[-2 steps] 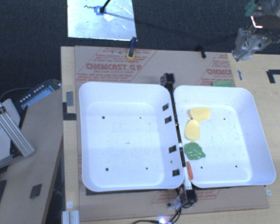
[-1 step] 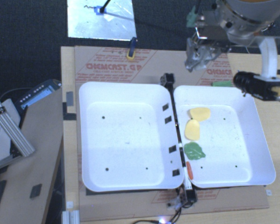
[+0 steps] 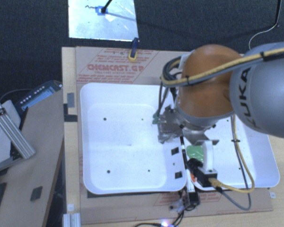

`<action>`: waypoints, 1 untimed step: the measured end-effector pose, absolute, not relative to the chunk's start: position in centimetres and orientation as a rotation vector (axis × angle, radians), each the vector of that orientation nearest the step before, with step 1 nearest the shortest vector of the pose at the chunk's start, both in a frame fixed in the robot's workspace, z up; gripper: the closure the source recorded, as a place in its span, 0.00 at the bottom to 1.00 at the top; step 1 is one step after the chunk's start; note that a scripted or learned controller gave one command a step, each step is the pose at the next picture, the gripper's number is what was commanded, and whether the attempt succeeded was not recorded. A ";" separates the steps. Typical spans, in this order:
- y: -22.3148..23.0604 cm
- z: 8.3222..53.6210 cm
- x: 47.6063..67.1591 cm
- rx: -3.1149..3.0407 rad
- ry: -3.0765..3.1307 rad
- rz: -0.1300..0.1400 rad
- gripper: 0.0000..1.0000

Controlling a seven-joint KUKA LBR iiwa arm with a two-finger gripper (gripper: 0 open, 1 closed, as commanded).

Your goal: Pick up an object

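Arm (image 3: pixel 236 86) low over the seam between the two bins.
Gripper (image 3: pixel 166 126) at frame centre, by left bin's (image 3: pixel 128 136) right edge; finger state cannot be told. Green object (image 3: pixel 196 152) just right of it, in right bin (image 3: pixel 260 167).

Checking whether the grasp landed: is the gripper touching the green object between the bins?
Cannot tell. In the camera view the arm's wrist hides the gripper; the green object shows partly below it.
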State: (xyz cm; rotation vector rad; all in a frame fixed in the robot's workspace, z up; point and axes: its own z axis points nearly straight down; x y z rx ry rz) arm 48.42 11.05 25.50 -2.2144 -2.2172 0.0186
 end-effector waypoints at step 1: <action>15.7 32.7 53.0 -2.216 -2.233 -0.016 1.00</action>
